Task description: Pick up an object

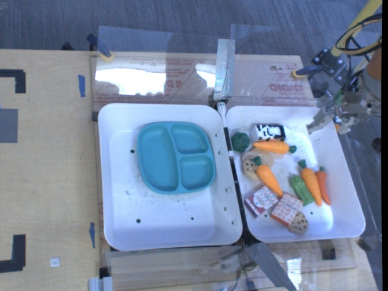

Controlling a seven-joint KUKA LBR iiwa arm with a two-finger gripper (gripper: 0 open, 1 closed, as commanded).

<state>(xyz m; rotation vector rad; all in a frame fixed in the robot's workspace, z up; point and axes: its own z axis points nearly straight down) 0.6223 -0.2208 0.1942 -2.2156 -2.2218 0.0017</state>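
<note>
The pincer (320,121) hangs over the right bin's (348,180) far corner; whether it is parted I cannot tell. Approach stage: next, descend onto a carrot (271,146).

red print on the clear panel (182,71) behind the bins, too blurred to read.

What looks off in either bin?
Nothing damaged or spilled. The left bin has dark specks on its floor around the teal divided plate. In the right bin the toy food lies jumbled, with carrots overlapping other pieces.
</note>
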